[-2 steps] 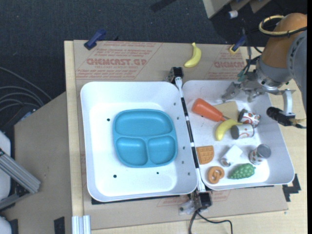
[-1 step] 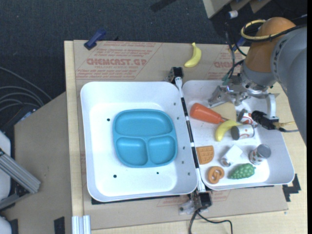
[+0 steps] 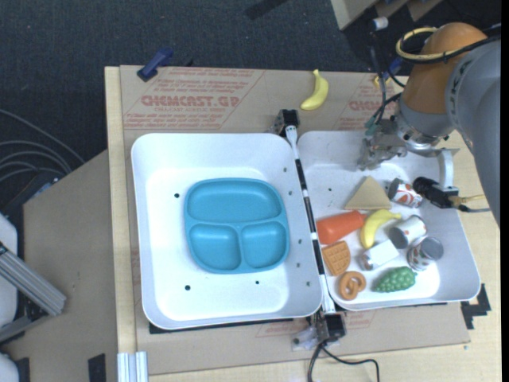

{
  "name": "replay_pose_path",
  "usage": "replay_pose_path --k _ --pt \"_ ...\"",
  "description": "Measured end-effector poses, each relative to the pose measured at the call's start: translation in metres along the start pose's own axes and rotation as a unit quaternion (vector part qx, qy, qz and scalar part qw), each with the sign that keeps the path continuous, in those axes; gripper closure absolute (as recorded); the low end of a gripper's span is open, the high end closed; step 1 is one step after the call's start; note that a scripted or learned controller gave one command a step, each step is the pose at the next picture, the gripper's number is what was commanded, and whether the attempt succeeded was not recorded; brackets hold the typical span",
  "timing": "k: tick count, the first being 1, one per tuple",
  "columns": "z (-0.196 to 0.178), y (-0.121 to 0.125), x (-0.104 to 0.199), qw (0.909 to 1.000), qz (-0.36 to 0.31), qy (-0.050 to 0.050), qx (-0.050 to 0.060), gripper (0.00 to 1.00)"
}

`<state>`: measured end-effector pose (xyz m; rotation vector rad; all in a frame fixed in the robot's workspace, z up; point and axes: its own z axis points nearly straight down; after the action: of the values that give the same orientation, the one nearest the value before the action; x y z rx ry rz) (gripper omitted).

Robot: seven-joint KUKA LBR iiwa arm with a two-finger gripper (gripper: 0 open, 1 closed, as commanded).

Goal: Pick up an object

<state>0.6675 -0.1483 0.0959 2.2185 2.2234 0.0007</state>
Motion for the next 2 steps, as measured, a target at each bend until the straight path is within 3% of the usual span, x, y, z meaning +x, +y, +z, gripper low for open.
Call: replay_pose_path --k 1,2 --pt "0.000 0.000 0.000 1.0000 0.000 0.000 0.000 0.00" --pt "0.011 -0.001 0.024 1.0000 0.001 0.001 0.002 0.00"
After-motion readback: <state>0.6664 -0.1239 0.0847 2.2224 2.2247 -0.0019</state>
